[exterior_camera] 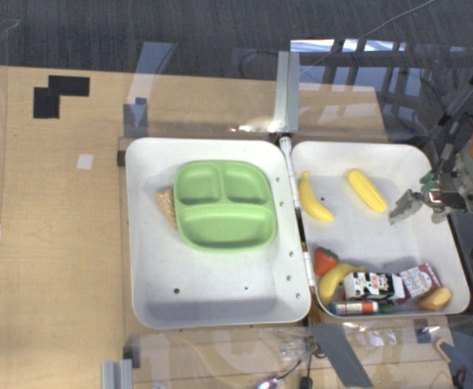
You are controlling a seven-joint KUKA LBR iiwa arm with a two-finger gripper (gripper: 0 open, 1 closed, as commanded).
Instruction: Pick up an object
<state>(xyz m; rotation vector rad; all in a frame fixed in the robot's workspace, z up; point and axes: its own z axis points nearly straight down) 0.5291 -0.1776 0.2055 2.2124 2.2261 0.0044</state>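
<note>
We see two flat white plastic bins side by side on a pale wooden bench. The left bin (151, 290) holds a smooth green plastic plate (223, 204) with three dips in it and rounded corners. A bumpy tan cracker-like piece (166, 207) peeks out from under the plate's left edge.

The right bin (366, 156) holds the things to pick from. A curved yellow banana (313, 199) lies near its left wall, at the far end. A little to the right lies a yellow corn cob (367, 190) with a bumpy skin. In the near part of the bin a pile sits close together: a red round fruit with a green top (325, 260), a second yellow banana-shaped toy (334, 279), a small black-and-white carton (373, 284), a marker pen with a red end (364, 307), a pink and white box (419, 280), and a yellow-orange lump (436, 299) in the near right corner.

The grey metal gripper (419, 203) comes in from the right, above the right side of that bin. One dark finger sticks out to the left, near the corn cob but apart from it. We see nothing held in it. We cannot tell how wide it is open.
</note>
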